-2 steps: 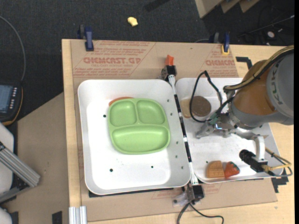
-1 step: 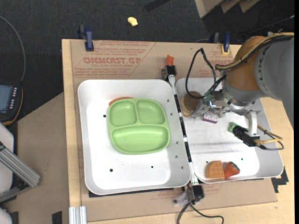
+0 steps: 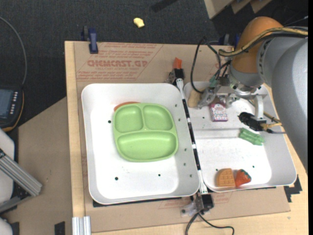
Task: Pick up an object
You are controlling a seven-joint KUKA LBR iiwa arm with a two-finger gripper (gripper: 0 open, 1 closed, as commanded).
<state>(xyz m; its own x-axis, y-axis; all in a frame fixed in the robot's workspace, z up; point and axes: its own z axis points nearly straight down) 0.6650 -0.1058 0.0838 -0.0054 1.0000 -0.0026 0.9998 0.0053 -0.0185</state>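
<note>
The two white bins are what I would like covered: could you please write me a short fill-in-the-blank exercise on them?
1. The green divided plate lies in the ____ bin.
2. The plate has ____ compartments.
3. The end effector hangs over the ____ bin, above a small pink packet.
4. The waffle-like piece lies beside a ____ item.

Missing words: left; three; right; red

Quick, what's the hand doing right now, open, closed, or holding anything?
Hand: low over the right bin's far end, just above the small pink packet; grip state cannot be told.
</note>
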